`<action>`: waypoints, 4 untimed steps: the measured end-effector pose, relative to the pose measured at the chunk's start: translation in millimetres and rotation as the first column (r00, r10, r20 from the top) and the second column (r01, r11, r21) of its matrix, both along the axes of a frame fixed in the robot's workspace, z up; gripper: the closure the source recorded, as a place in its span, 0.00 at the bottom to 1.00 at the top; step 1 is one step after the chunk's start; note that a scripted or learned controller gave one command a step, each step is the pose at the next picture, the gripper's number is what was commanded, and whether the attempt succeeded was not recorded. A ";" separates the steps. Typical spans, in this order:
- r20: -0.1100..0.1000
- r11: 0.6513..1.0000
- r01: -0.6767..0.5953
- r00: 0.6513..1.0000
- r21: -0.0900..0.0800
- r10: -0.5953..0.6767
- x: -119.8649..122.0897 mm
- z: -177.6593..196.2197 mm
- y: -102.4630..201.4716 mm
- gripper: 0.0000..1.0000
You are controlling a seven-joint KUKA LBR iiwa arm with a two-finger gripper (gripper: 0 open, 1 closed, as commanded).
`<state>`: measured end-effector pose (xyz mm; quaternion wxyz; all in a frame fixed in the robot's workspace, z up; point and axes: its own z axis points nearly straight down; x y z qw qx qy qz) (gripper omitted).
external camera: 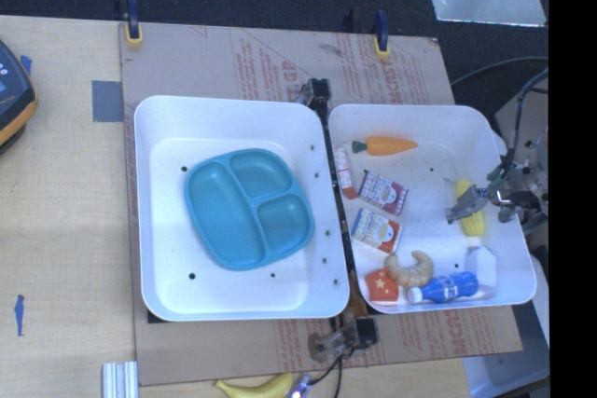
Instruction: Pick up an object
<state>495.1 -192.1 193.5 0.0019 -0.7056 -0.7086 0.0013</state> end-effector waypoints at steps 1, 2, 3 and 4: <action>-0.002 1.000 -0.001 1.000 0.000 0.001 34.3 -100.6 -19.4 0.00; 0.003 1.000 0.001 1.000 0.000 -0.001 131.9 -101.2 -19.5 0.00; 0.000 1.000 -0.001 1.000 -0.001 0.001 117.8 -101.7 -2.8 0.00; -0.001 1.000 -0.004 1.000 0.000 0.004 117.9 -91.2 -3.5 1.00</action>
